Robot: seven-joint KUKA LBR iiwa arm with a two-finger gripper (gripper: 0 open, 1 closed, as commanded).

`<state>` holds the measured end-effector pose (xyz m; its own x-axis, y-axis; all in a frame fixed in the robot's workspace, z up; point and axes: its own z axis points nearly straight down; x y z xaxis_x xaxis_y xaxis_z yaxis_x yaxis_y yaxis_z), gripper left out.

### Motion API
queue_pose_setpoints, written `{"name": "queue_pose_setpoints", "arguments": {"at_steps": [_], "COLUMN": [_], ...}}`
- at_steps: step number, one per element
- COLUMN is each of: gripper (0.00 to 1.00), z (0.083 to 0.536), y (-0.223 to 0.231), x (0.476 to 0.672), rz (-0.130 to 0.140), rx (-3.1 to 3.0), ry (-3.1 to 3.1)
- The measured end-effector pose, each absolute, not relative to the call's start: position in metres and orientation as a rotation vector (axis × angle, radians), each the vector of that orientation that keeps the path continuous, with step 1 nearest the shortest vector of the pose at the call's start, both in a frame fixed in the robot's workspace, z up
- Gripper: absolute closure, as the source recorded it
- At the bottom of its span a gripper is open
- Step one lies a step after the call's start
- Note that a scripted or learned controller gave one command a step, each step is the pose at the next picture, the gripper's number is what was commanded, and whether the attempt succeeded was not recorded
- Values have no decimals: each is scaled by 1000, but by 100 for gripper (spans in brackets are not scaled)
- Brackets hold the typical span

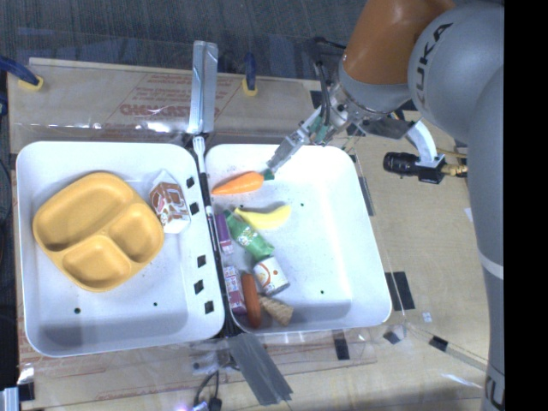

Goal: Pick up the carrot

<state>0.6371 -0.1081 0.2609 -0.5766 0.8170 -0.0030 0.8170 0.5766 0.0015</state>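
The carrot (238,182) is orange with a small green top and lies on its side in the right bin (334,229), close to the bin's upper left corner. My gripper (276,165) reaches down slantwise from the wrist at the upper right. Its tip sits right at the carrot's green end, touching it or just above it. The carrot still rests on the bin floor.
Below the carrot lie a yellow banana (267,217), a green packet (254,242), a small can (271,275), a purple item (224,229) and a sausage (250,294). The left bin (103,315) holds a yellow divided tray (96,229) and a brown packet (169,202).
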Motion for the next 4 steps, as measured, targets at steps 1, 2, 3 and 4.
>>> {"name": "queue_pose_setpoints", "arguments": {"at_steps": [1, 2, 3, 4], "gripper": [0, 0, 0, 100], "z": [205, 165, 92, 104], "y": [-97, -100, -114, -114], "x": [656, 653, 649, 650], "rz": [-2, -1, -1, -1], "rx": [1361, 836, 384, 378], "ry": [2833, 3029, 3119, 3116]}}
